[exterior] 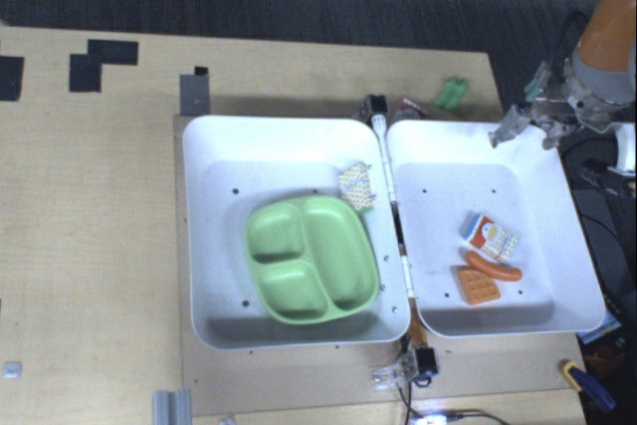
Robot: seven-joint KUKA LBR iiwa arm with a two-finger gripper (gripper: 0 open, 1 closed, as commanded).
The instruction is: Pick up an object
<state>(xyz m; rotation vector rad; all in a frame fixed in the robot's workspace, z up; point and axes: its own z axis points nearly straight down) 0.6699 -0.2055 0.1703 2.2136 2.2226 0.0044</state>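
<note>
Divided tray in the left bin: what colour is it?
Light green; the divided tray shows plainly in the camera view.

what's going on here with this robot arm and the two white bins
A grey robot arm with an orange band is reaching in from the right, and its gripper is above the far right corner of the right bin, with nothing between its fingers. That bin holds a small carton, a toy sausage and an orange cracker. The left bin holds a green divided plate and a small patterned item at its far edge. Nothing has been picked up yet.
</note>
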